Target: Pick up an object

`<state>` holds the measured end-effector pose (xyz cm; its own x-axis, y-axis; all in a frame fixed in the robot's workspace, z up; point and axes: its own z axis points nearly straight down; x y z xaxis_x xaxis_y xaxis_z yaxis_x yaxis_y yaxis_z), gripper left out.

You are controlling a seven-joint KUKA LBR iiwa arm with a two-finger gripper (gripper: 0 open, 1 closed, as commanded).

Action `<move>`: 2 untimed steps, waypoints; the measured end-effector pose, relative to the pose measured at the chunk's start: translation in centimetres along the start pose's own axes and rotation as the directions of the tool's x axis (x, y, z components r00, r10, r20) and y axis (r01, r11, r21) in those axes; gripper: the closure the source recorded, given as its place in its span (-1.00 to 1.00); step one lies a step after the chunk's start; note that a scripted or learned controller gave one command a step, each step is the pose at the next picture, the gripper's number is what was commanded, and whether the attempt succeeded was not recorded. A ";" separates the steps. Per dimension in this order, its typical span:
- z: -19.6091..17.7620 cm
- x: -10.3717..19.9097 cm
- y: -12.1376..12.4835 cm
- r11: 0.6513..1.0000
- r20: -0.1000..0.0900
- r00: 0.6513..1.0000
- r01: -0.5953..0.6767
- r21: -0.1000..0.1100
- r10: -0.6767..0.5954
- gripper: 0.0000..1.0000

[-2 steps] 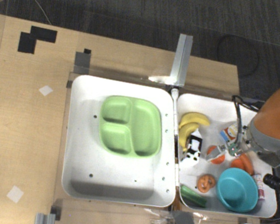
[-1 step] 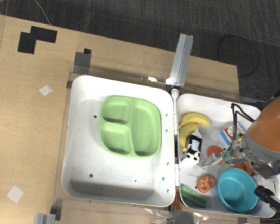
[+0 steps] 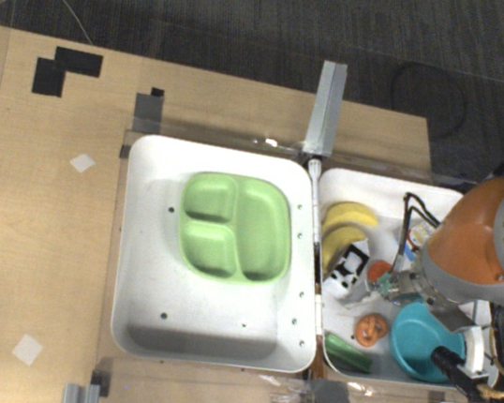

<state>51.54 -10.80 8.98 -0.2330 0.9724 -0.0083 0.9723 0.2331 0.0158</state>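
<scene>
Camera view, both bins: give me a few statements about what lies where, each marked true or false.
1. The green divided tray lies in the left bin. True.
2. The bananas lie in the left bin. False: they are in the right bin.
3. The teal bowl sits in the right bin. True.
4. The hand hangs over the left bin. False: it is over the right bin.
5. The green tray's compartments hold fruit. False: nothing lies in them.

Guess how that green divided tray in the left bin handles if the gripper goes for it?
The green tray looks like moulded plastic, so probably stiff and light. It lies flat and wide on the left bin, so it likely slides rather than tips. Its low rounded rim may be slippery to pinch.
</scene>
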 end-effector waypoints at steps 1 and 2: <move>0.2 -8.7 0.7 0.998 0.000 0.998 -0.056 0.006 0.056 -1.00; 0.3 -7.0 3.7 0.943 -0.001 0.943 -0.333 0.007 0.333 -1.00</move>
<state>56.75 -16.80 8.81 0.1040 0.9946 -0.0015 0.9945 -0.1039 0.0108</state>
